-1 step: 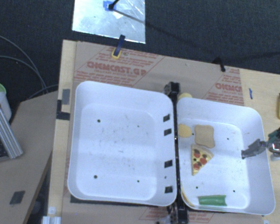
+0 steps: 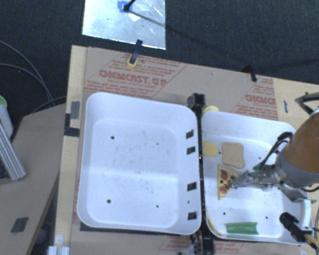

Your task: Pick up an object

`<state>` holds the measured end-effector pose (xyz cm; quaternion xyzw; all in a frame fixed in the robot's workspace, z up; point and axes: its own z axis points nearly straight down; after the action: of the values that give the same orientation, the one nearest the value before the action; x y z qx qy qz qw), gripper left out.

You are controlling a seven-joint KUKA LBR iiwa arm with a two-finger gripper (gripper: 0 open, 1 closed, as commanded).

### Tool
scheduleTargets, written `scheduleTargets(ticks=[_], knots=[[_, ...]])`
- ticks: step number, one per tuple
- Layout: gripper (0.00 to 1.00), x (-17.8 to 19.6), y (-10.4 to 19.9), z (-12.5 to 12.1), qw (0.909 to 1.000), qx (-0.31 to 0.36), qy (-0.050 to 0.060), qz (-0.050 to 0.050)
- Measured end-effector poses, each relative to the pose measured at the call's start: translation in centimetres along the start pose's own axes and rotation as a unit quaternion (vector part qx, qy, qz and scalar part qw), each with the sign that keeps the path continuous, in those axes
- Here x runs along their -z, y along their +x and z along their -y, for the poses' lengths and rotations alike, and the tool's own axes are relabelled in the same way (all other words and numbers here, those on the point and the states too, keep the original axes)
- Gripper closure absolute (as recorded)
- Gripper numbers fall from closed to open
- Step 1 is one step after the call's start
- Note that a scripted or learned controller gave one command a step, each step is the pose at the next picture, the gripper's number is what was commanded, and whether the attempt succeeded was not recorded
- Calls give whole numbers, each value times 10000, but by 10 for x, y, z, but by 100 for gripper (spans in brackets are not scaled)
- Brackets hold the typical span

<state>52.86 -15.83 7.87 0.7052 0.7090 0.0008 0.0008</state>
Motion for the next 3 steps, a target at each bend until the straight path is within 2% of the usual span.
scheduleTargets(ticks=[1, 2, 3], knots=[[0, 6, 54, -54, 10000, 22, -21, 1], [0, 113, 101, -99, 10000, 27, -65, -2], [0, 0, 69, 10, 10000, -55, 66, -13]])
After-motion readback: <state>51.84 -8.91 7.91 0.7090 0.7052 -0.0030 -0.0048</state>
